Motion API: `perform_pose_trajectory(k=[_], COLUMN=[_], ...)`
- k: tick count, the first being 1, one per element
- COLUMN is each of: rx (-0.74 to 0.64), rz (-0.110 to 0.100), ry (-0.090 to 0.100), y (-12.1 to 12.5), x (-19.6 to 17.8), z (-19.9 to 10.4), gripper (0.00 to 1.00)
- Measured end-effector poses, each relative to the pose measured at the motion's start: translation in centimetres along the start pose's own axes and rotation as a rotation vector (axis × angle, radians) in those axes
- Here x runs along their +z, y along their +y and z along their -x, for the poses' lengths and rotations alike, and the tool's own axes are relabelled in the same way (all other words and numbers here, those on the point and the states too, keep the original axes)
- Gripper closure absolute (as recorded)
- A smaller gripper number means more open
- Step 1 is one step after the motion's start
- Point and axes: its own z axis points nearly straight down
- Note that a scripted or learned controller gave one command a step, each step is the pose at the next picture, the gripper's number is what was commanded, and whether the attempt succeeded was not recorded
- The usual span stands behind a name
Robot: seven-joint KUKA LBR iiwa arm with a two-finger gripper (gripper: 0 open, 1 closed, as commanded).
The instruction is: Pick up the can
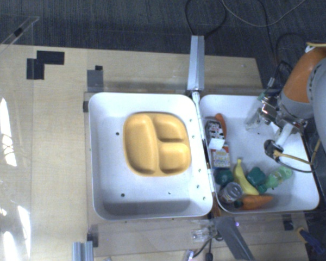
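The can (231, 192) stands with its silver top up in the near left corner of the right bin (293, 200). It is wedged between a banana (242, 176), an orange carrot (256, 201) and a dark green item (224, 175). My gripper (256, 117) hangs over the far right part of the same bin, well away from the can, above bare white floor. Nothing shows in it. The grey arm with its orange band (303, 81) comes in from the right edge.
The left bin (106, 200) holds a yellow divided tray (156, 143). Along the right bin's left wall lie a small packet (214, 129), a red-orange item (221, 124) and a printed box (220, 157). Green objects (256, 177) sit near the front. A cable (293, 159) loops below the wrist.
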Motion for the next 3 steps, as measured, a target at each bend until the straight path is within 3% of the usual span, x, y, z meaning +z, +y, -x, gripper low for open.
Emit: perform_pose_trajectory(k=[1,2,3], rx=[0.168,0.356,0.354], rz=[-0.002,0.0,-0.001], ry=[0.002,0.0,-0.001], y=[-3.4,2.7,2.7], x=[-0.1,-1.3,-1.2], z=[-0.3,-0.5,-0.5], gripper=[0.0,0.0,0.0])
